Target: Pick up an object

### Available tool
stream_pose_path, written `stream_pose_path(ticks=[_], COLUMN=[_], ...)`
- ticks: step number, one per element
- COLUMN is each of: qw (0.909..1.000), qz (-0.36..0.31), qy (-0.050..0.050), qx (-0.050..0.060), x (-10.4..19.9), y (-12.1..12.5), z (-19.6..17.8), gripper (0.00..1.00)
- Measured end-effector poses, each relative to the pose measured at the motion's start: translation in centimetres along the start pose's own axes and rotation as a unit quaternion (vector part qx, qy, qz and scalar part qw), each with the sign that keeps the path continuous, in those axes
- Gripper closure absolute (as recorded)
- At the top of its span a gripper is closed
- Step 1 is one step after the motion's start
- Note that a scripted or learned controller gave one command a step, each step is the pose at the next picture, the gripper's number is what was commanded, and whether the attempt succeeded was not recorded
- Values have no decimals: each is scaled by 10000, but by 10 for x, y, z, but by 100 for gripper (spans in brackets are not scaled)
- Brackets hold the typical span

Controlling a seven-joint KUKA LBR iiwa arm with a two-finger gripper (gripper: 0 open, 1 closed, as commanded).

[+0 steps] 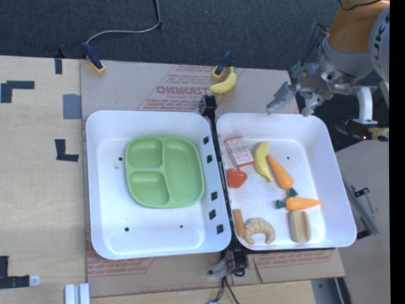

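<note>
Grey two-finger tool [290, 104] sits up at the far right of the counter [38, 170], just past the back rim of the right shallow white plastic bin [329, 170]. Fingers [277, 100] spread apart, nothing between them, so released. Arm w/ orange band [357, 18] runs off behind it toward the top right corner.

All pickable stuff lies below the tool, inside the right bin. Nearest: yellow plastic banana [261, 160], down and slightly left of the tool. Orange toy carrot [280, 172] touches the banana's right side. Small red-and-white printed packet [238, 151] is left of the banana, red tomato-like piece [236, 178] just under the packet. Further from the tool: second orange carrot w/ green top [299, 203], tan bread-roll piece [299, 226] just below it, beige croissant [260, 230] and a small orange stick [238, 220] near the front rim.

Left white bin [101, 189], well left of the tool, holds a green compartment tray [164, 171].

Yellow clamp [223, 81] on the cardboard, left of the tool, level w/ it.
</note>
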State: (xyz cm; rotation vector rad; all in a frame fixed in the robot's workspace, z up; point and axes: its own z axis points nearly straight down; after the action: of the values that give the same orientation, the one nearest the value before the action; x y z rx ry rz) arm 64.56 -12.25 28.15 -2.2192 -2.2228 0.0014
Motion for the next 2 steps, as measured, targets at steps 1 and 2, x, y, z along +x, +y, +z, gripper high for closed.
stream_pose_path(ticks=[1, 2], qw=[10000, 10000], qz=[5, -1], qy=[2, 2], qx=[18, -30], x=[-4, 6], y=[-17, -19], z=[126, 192], gripper=[0, 0])
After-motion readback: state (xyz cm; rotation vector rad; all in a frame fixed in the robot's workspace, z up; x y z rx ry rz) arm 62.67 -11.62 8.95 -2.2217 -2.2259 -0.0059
